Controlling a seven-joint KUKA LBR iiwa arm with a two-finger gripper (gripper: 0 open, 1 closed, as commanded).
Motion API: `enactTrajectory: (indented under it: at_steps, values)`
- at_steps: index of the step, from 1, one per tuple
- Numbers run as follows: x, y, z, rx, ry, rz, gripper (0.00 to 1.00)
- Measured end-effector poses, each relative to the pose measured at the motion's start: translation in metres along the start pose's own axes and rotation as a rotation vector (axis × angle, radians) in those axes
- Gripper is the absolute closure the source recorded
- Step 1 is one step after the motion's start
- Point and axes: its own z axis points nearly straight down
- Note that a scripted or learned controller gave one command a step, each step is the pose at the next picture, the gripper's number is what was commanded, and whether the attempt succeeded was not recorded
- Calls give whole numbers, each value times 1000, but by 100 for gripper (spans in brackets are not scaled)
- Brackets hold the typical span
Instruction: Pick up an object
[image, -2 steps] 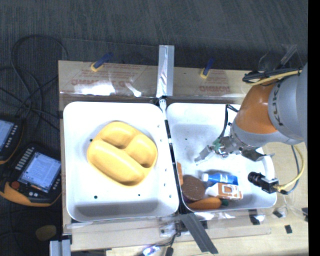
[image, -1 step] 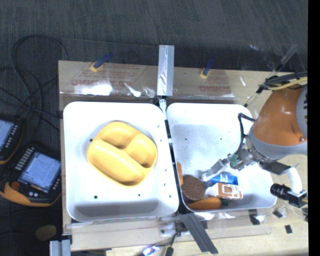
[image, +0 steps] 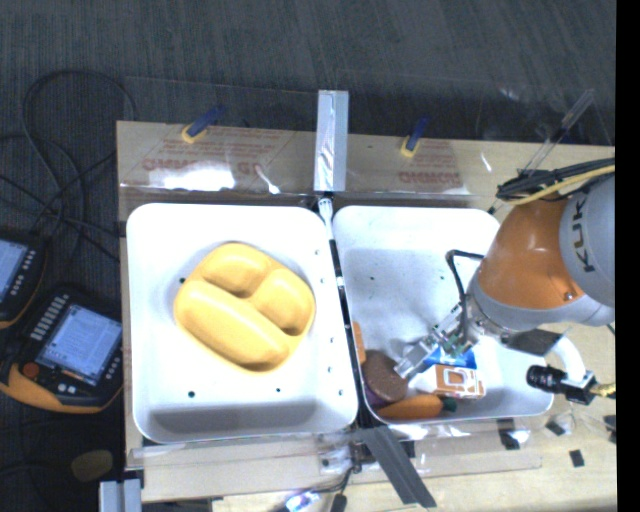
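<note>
A big yellow bun-shaped object (image: 243, 304) lies in the left bin (image: 160, 400). In the right bin (image: 400, 250), near its front edge, sit a brown round object (image: 380, 375), an orange carrot-like piece (image: 410, 407) and a small white and orange box (image: 458, 381) with a blue-green item (image: 455, 350) beside it. My gripper (image: 420, 358) reaches down from the orange band (image: 525, 275) into that cluster, its tips just above the brown object and the box. I see nothing held between them.
A metal divider (image: 332, 140) runs between the bins at the back. Blue and yellow clamps (image: 203, 124) hold a plastic sheet along the far edge. Handheld controllers (image: 60, 345) lie off the bench to the left. Cables (image: 555, 180) trail at the right.
</note>
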Motion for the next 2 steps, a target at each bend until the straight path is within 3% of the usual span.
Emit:
enactTrajectory:
  at_steps: [1, 2]
  values:
    - [-37, 39, -55, 1, 2, -187, 0]
    - [-41, 53, 15, -4, -9, -195, 0]
